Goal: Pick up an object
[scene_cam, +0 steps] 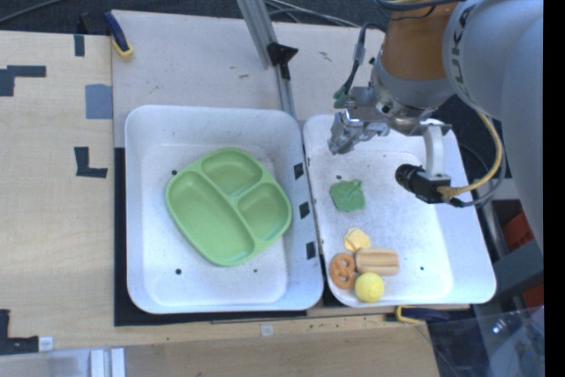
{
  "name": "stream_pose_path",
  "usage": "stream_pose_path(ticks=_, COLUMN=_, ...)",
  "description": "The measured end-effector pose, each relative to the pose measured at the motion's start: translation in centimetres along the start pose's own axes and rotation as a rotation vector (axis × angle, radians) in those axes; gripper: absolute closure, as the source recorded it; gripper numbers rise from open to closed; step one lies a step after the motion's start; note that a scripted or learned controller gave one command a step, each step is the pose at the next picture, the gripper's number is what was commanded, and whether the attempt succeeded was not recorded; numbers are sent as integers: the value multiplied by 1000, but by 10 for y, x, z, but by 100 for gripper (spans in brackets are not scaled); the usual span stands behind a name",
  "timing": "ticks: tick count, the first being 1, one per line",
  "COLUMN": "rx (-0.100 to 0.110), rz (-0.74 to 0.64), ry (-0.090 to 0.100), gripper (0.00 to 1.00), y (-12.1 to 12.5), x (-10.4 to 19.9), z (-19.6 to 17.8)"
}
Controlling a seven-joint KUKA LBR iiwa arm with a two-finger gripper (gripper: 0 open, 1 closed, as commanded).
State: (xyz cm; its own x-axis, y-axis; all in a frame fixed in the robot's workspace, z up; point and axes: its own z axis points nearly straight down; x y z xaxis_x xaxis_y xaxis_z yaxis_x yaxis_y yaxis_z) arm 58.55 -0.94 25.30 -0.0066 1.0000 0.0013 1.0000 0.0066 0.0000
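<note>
Where grey casing curves, "KUK" shows.

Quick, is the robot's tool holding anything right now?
Tool: nothing seen in it; open or shut cannot be told. It hangs above the green toy in the right bin.

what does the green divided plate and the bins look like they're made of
Green divided plate: probably moulded plastic, with an even matte colour and soft rounded compartment ridges. Left bin and right bin: likely thin formed plastic, white, with rounded rims and a slight sheen.
</note>
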Motion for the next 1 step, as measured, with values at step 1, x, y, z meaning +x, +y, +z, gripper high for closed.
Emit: stream_pose_path(ticks=1, rx=1, rz=1, ry=-1, gripper=100, y=19, x=42, z=-1)
